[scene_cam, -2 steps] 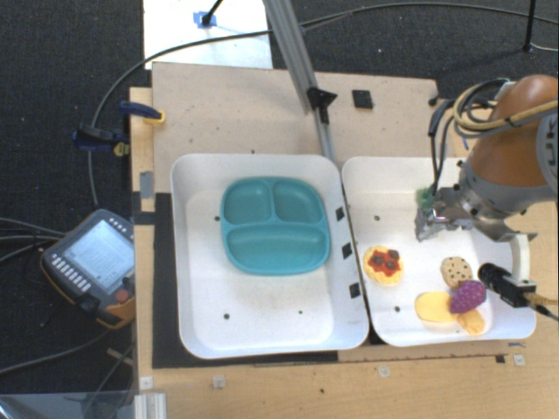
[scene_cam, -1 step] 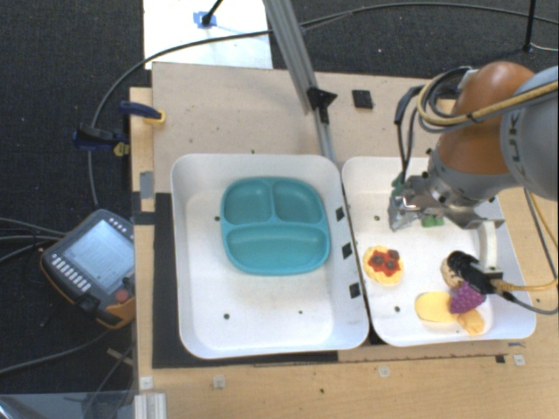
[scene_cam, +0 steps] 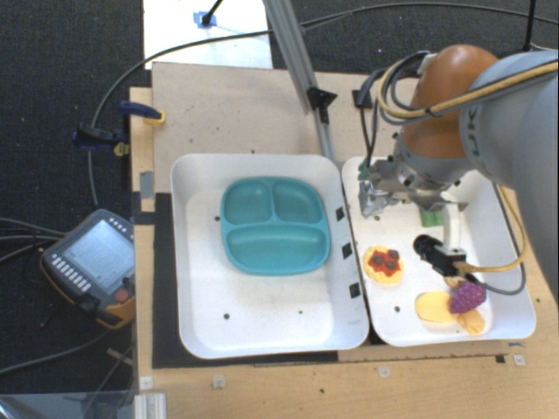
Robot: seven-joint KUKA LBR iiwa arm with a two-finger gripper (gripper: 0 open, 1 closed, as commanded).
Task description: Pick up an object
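Camera view: pale board bench (scene_cam: pixel 227 103) on dark carpet, teach pendant (scene_cam: pixel 92 264) on the floor at view's left. Two white bins, rims touching. L bin (scene_cam: pixel 196 304) holds a teal divided plate (scene_cam: pixel 275 225), with bare floor toward its near edge. R bin (scene_cam: pixel 397 321): gripper (scene_cam: pixel 374 197) low by the far-left corner, close to the rim; can't tell if spread or closed. Pizza toy (scene_cam: pixel 384 264) sits mid-bin, apart from gripper; purple grapes (scene_cam: pixel 467 297) touch a yellow piece (scene_cam: pixel 434 308) at the near edge.
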